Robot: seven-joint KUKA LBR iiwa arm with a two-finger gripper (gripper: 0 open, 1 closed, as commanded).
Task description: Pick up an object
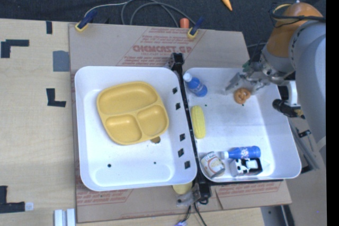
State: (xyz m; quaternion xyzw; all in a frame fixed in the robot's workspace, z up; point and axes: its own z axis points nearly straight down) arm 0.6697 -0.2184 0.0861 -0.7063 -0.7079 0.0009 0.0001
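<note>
Two white bins sat side by side on the desk. The arm [304, 55] reached in from the right, and its jaws [244, 83] hung low over the upper part of the right bin [275, 135], just above a small round orange-brown object [242, 95] that looked like a bun or pastry. Whether that object lay on the bin floor or was pinched could not be told; the state of the jaws could not be made out either. The pick was therefore judged not yet confirmed, with lift and clearance outstanding.

Other contents of the right bin: a blue-capped bottle [196, 87], smooth plastic; a yellow corn cob [198, 121], ridged and elongated; a blue tube [244, 153]; a round labelled tub [213, 164]; a black-and-white item [248, 166]. The left bin [87, 114] carried a yellow divided plate [133, 112], glossy, with three compartments.
</note>
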